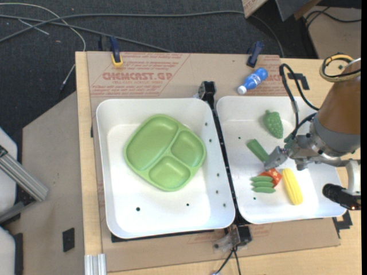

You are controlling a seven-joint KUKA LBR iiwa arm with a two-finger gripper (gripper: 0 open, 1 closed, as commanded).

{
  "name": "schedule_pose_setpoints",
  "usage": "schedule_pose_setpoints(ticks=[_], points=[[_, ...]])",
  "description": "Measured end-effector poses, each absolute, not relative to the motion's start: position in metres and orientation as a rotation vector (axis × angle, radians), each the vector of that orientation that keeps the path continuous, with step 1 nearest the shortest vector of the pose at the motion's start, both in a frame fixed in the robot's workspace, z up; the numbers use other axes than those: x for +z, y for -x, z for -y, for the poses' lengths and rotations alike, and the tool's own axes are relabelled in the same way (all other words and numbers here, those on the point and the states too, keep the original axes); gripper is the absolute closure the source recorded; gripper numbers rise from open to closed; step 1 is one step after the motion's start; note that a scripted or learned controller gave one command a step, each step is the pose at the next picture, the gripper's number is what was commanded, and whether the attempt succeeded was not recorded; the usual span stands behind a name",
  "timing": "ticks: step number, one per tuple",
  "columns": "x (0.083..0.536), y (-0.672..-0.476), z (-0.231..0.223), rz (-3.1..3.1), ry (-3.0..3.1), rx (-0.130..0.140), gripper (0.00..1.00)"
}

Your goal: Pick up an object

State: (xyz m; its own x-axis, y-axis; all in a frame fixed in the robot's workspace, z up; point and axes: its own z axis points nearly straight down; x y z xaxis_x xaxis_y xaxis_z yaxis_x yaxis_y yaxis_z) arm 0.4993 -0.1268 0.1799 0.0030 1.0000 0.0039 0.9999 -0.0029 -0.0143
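Hanging low over the right bin [312, 213], the gripper [276, 159] points down and to the left. I cannot tell if it is spread open or squeezed tight, because it is small and dark from up here. I do not see any toy caught in it.

Just below its tip sits a little red toy [276, 177]. That looks like the thing to pick. It is touching a bunch of green pea pods [262, 184] on one side, and a yellow corn cob [292, 187] lies just beside it on the other. A long green stick [257, 149] lies near the tip too, and a bumpy green toy [274, 124] sits farther back.

To do this well, I think the gripper should come straight down over the middle of the red toy. It should open wide enough to go around it but not bump the peas or the corn. Then it should close gently and lift slowly. The toys are packed close, so it might grab two or push one away.

The left bin [114, 213] holds a green plate [165, 152] with three parts. A blue bottle [253, 81] lies on the brown board [172, 87] behind the bins. Red letters on that board look like "CHEMCAST GP". The bottle's label is too small to read.
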Motion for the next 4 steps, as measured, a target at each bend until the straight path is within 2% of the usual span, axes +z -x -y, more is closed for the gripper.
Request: schedule_pose_setpoints(ticks=[1,2,3,4], points=[[0.185,-0.502,0.127,2.219,2.22,0.0,0.0],[0.123,-0.499,0.12,2.215,2.215,0.006,0.0],[0.089,-0.503,0.124,2.228,2.235,-0.004,0.0],[0.098,-0.503,0.122,2.226,2.231,-0.008,1.0]])
